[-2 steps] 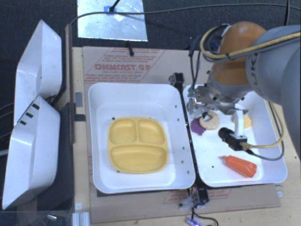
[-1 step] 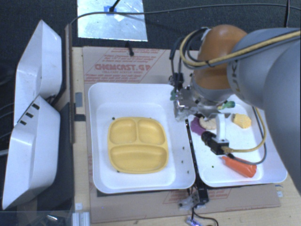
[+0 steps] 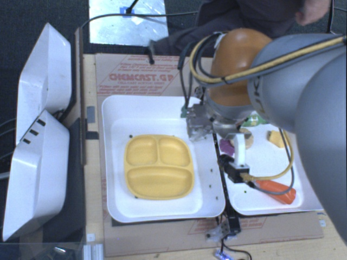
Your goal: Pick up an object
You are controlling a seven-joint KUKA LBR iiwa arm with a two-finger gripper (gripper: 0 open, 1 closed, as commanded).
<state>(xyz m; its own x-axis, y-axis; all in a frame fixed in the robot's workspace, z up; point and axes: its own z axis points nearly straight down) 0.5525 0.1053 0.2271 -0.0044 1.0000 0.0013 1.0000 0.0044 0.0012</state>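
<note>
A yellow divided plate (image 3: 159, 166) lies flat in the middle of the left white bin (image 3: 110, 145). The right white bin (image 3: 259, 208) holds an orange carrot-shaped piece (image 3: 276, 189) near its front. A yellow wedge (image 3: 276, 138) sits further back, and a purple item (image 3: 226, 147) and a pale ring (image 3: 245, 138) lie near the divider. My gripper (image 3: 198, 128) hangs over the back right corner of the left bin, just beyond the plate's far right corner. The arm's grey body and orange band cover much of the right bin.
A bit of green (image 3: 255, 119) peeks out under the arm at the back of the right bin. White plastic housings (image 3: 40, 140) stand left of the bench. Cardboard with red lettering (image 3: 142, 76) lies behind the bins.
</note>
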